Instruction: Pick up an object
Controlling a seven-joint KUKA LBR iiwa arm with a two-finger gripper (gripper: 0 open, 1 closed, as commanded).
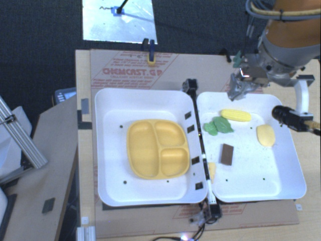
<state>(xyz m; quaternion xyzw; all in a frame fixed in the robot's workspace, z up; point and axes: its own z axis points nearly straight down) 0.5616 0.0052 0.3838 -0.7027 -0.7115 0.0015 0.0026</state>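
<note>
— What's in the left bin (108, 134)?

— One yellow divided tray (157, 148), three compartments, lying flat near the middle of the bin floor.

— And the right bin (286, 185)?

— Several loose pieces. From the left: a small pale yellow piece (211, 170) against the divider wall, a green leafy piece (217, 126), a brown rectangular block (226, 154) below it, a yellow corn cob (235, 115) just above and right of the green piece, then a pale yellow oval piece (266, 135) well apart toward the right side.

— Where's the gripper (239, 90)?

— Above the right bin's far rim, just up from the corn cob. Nothing sits between its fingers; whether they're spread or closed, I cannot tell.
</note>
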